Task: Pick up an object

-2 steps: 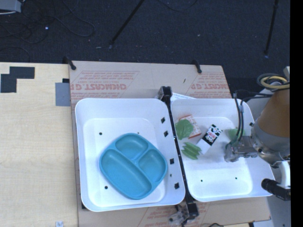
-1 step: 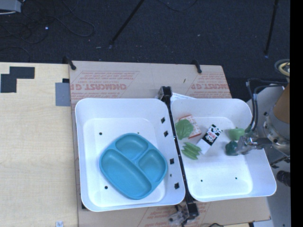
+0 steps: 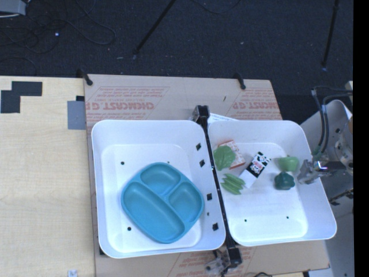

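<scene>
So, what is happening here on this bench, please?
A robot arm is trying to pick up an object. Its tool sits at the right edge of the right bin, close to a dark green toy and a light green one. It holds nothing yet. The left bin holds a blue plate.

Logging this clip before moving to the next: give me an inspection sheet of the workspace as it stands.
Surface: two shallow white bins on cardboard.
Job's things: right bin holds a light green lump, dark teal lump, black-and-white carton, leafy green toy, green pod-like toy.
Clutter: blue divided plastic plate, left bin.
Gripper: metal gripper at right bin's right rim, holding nothing visibly.
Cables: black leads on dark floor.
Surroundings: pale wooden bench.
</scene>
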Tool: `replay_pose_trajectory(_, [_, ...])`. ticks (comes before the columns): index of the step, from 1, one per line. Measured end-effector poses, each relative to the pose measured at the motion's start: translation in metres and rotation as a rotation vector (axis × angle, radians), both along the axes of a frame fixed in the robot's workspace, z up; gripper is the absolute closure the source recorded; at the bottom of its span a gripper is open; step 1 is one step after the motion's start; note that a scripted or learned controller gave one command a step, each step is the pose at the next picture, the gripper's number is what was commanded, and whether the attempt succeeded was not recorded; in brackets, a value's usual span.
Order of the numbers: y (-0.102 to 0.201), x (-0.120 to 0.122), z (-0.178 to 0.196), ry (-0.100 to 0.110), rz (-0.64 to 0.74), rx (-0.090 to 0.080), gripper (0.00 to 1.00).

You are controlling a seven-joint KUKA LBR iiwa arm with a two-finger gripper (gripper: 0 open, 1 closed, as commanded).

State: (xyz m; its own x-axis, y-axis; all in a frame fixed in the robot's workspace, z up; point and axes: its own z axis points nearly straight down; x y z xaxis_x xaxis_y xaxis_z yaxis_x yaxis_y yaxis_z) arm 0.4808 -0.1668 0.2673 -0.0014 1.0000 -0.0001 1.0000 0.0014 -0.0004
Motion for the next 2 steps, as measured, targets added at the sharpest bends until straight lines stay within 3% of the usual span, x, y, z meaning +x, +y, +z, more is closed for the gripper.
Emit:
replay_pose_trajectory(1, [0.048, 0.013, -0.001, 0.001, 0.002, 0.001, 1.0])
replay_pose_trajectory(2, [0.098, 0.043, -0.015, 0.002, 0.001, 0.0, 1.0])
